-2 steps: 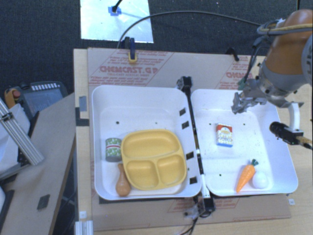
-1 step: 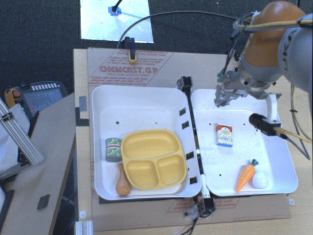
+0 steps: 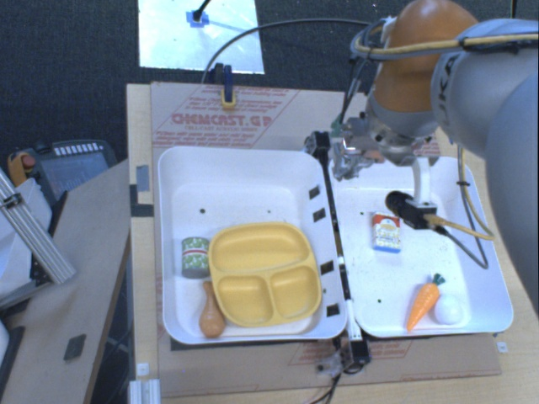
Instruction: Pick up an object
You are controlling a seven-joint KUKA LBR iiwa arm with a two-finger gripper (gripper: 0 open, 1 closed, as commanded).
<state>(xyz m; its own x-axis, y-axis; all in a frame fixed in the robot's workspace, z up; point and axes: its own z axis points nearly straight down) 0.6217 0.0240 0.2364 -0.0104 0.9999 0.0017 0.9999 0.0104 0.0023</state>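
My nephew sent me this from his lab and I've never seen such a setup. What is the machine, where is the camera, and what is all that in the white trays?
One camera is fixed above the bench and looks down at a slant. The big grey and orange shape on the right is a robot arm. Its end effector, the part meant to grasp things, hangs over the far corner of the right bin, next to the divider.

The left bin holds a yellow divided plate, a small can beside it, and a brown wooden piece partly under the plate's edge. The right bin holds a small box, a toy carrot and a white egg.

Nothing is lifted; every object lies in its bin.
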